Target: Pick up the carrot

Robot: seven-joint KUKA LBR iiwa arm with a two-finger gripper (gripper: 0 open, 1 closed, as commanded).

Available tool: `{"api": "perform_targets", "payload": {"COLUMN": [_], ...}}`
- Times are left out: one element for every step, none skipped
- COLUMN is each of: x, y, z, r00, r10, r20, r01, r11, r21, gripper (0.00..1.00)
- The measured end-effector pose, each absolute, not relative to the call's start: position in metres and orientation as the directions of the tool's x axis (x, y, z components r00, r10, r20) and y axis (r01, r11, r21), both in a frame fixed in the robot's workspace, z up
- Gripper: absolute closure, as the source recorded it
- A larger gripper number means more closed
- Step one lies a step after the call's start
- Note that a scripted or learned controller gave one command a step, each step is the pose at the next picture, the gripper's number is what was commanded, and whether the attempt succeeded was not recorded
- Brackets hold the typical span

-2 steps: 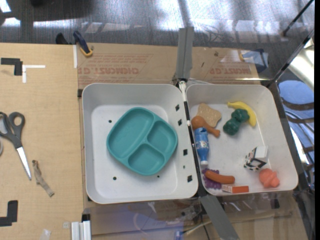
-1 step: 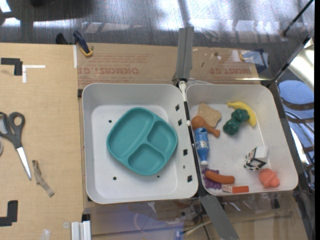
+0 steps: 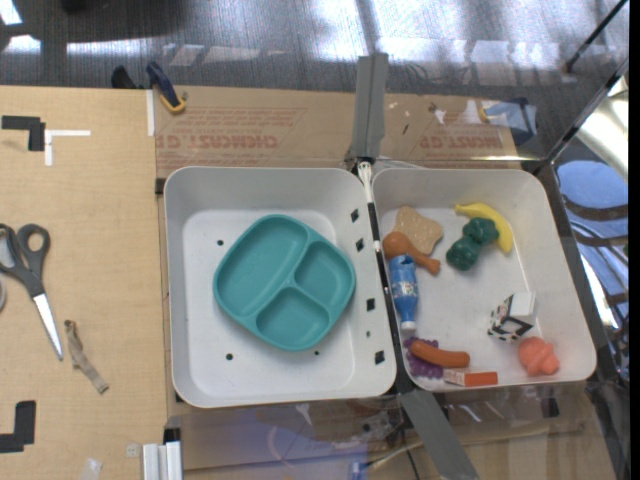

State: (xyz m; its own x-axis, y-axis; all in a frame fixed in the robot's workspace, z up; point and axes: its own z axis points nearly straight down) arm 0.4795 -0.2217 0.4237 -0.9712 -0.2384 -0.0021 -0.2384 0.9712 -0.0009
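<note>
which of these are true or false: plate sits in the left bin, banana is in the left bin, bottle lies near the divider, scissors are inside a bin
1. The teal plate sits in the left bin. True.
2. The banana is in the left bin. False: it lies in the right bin, beside the broccoli.
3. The blue bottle lies near the divider between the bins. True.
4. The scissors are inside a bin. False: they lie on the bench, left of both bins.

Overhead slant (fixed) above 2 bins [image 3: 180,298]
</note>
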Motion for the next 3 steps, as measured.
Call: {"api": "perform_targets", "payload": {"x": [0.518, 0.5, 0.487], "y": [-0.221, -0.221, -0.222], "z": [0.492, 0.407, 0.492], "r00": [-0.856, -0.652, -0.462], "r10": [-0.517, -0.758, -0.887], "r20": [-0.004, -0.002, -0.003], "r01": [-0.517, -0.758, -0.887], "r11": [0.856, 0.652, 0.462], "r21": [-0.003, 0.0, -0.002], "gripper": [1.0, 1.0, 1.0]}}
